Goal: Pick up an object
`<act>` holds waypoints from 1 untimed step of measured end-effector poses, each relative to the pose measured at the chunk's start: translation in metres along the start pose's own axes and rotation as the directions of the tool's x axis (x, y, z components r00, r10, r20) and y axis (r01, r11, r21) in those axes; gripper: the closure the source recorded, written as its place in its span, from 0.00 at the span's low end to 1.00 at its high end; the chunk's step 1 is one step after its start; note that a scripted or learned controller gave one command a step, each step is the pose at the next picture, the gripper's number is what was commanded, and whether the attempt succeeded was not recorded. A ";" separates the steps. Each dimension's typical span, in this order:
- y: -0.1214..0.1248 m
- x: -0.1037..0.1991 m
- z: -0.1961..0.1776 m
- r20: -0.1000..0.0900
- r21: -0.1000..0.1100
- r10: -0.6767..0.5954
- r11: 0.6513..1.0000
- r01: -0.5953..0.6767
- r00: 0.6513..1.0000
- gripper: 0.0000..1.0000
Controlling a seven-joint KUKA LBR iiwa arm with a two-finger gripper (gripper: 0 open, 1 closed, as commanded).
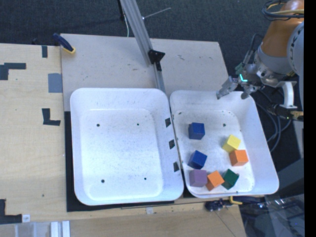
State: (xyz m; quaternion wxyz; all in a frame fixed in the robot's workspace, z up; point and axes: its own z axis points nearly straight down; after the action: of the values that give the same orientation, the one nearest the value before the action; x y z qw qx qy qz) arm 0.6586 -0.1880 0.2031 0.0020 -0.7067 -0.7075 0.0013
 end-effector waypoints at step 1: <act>0.001 0.000 -0.003 0.003 -0.003 -0.001 1.000 0.001 1.000 0.00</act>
State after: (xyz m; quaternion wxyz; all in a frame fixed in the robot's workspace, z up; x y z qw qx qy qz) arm 0.6595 -0.1882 0.2057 0.0001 -0.7063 -0.7079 0.0012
